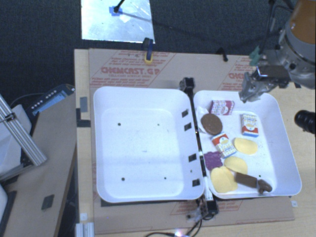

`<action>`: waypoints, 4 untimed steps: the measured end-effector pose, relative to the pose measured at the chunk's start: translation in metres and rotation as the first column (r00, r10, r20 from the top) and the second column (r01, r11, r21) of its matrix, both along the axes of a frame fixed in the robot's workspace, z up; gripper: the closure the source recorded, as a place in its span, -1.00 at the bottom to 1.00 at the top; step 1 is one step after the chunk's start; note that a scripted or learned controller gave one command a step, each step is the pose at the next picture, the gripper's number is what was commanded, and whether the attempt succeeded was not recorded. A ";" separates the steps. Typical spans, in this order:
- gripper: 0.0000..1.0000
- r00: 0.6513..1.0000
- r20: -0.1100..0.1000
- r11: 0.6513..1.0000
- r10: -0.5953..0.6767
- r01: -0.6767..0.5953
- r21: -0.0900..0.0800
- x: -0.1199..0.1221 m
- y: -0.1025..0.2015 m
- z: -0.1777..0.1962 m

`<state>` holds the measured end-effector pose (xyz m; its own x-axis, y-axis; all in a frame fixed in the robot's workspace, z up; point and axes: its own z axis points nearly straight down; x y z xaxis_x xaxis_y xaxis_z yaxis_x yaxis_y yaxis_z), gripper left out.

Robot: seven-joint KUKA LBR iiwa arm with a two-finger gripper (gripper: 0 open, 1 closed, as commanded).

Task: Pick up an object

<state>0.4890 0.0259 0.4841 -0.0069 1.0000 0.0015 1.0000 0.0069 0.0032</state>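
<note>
Claw (248, 94) hangs at upper right of frame, above the top rim of the right bin (285, 147); whether it is wide or narrow cannot be told, and nothing shows in its grip. Right bin holds: purple-white packet (221, 106), brown round disc (212, 124), two red-white cartons (250, 124) (223, 144), yellow discs (245, 145), purple piece (213, 159), brown bar (252, 181). Left bin (143, 143) sits beside it on the bench (163, 65).

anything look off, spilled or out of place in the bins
Nothing stands out. The items sit loosely scattered inside the right bin, some touching or overlapping, such as the brown bar on a yellow disc. Nothing has spilled over the rim or looks damaged.
</note>
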 end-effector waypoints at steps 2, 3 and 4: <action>1.00 1.000 0.003 1.000 -0.003 0.003 -0.001 -0.002 0.003 0.053; 1.00 1.000 -0.001 1.000 -0.002 0.002 -0.001 -0.003 0.008 0.051; 1.00 1.000 -0.001 1.000 -0.002 0.002 -0.001 -0.003 0.014 0.051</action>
